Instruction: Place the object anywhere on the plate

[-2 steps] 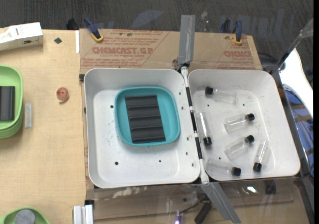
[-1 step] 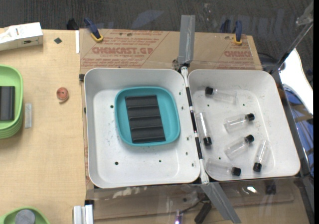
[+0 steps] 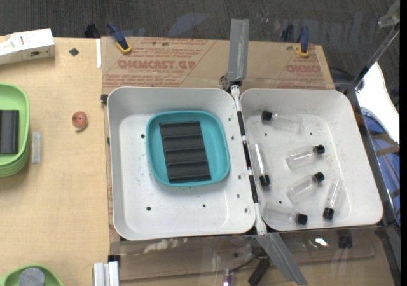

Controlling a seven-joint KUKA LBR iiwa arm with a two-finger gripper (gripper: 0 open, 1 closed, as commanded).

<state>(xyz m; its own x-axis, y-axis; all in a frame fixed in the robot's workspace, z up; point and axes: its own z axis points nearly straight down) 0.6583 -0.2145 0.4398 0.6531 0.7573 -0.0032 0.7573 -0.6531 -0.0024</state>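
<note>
While vials [image 3: 305, 156] lie in the right bin [image 3: 356, 211], teal plate [image 3: 219, 157] left; claw's state untellable.

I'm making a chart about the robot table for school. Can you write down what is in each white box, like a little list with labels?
left bin: white bin holding one teal plate
on the plate: a dark ribbed insert, nothing else
right bin: white bin holding clear vials with black caps
vial count: six that I can make out, e.g.
vials' pose: all lying down, scattered
task state: no vial on the plate yet
outside the bins: a green tray at the left edge
</note>
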